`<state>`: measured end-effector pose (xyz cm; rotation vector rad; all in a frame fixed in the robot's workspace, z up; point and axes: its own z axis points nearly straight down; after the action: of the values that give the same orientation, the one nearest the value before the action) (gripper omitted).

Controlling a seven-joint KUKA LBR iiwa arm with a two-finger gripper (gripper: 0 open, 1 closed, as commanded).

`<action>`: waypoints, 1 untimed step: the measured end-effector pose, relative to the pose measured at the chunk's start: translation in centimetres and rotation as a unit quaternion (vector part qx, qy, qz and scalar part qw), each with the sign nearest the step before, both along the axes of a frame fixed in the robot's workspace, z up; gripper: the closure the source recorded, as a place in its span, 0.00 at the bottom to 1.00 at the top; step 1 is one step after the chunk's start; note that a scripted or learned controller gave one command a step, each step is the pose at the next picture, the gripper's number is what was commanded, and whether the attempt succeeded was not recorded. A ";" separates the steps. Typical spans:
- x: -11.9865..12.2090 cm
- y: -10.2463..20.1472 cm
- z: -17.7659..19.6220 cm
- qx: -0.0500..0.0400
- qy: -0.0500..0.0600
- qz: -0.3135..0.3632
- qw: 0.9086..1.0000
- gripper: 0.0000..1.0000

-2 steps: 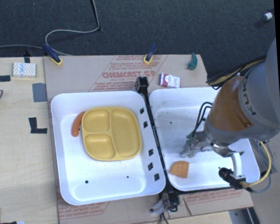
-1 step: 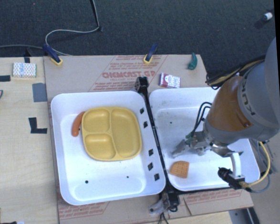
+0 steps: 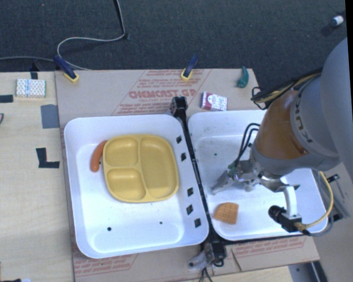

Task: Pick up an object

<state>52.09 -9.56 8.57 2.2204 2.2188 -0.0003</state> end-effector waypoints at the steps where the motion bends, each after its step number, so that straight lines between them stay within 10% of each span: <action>1: 1.8 -0.1 0.0 0.001 0.001 0.000 1.000 0.00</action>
<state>53.93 -9.67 8.55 2.2224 2.2220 -0.0003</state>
